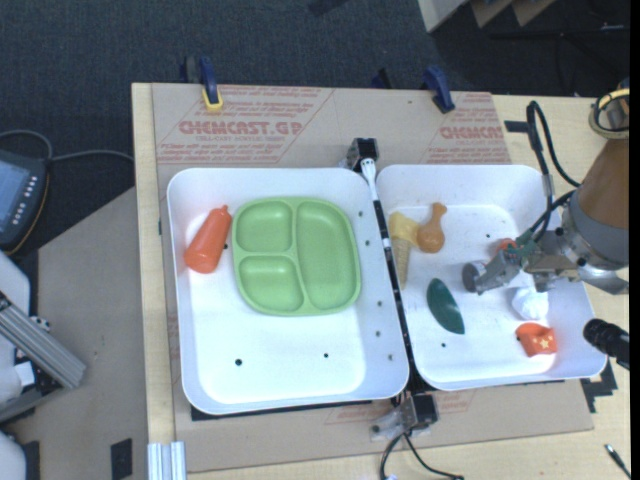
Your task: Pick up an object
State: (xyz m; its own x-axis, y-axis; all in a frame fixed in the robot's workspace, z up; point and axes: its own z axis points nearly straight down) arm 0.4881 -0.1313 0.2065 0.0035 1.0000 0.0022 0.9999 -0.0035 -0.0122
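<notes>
Camera view, arm: we see the grey arm (600, 223) reach in from the right over the right bin (470, 183).
Claw: the gripper (478, 276) hangs low in that bin; we cannot tell its state.
Right bin: we count a dark green leaf-shaped piece (446, 306) just left of the claw, a red-orange toy (536, 339), a white piece (527, 303), a tan pear-shaped toy (432, 231) and a pale cone (401, 240).
Left bin (280, 373): we see a green divided plate (297, 255) with an orange bottle (207, 239) beside it.

Glossy, seemingly plastic green tray (297, 255)
</notes>
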